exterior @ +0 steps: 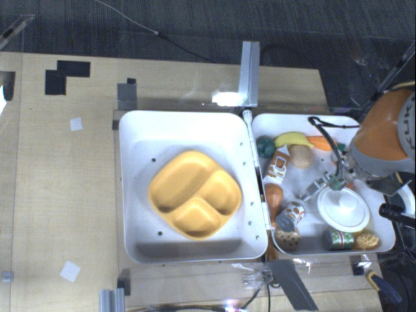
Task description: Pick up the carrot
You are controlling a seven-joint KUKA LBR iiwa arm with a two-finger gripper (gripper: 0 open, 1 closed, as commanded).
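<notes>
Arm covers the carrot; pincer state impossible to tell.

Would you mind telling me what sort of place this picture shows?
Probably a robotics lab bench set up for picking trials: two white bins side by side, one holding a yellow divided plate, the other toy foods such as a banana and carrot, with a robot arm above.
</notes>
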